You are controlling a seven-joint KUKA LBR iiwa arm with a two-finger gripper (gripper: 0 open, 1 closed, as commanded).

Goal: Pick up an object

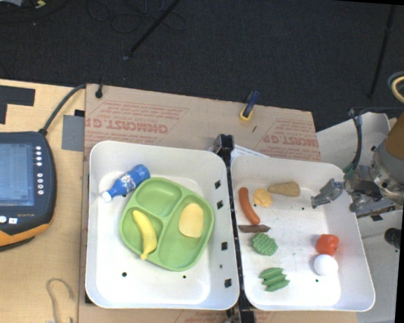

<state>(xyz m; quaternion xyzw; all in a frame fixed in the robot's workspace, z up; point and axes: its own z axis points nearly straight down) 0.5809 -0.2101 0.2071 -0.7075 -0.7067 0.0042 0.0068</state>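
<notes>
Approach step: pincer (pixel 340 192), fingers spread and empty, above right bin (pixel 350 298); next, descend onto tomato (pixel 327 243) below.

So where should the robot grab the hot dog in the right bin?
Probably at the middle of the hot dog, from straight above, fingers closing across its narrow width. It lies flat and slanted, long and thin, so the middle balances best. The yellow piece sits close on its right, and the bin wall on its left, leaving little room.
</notes>
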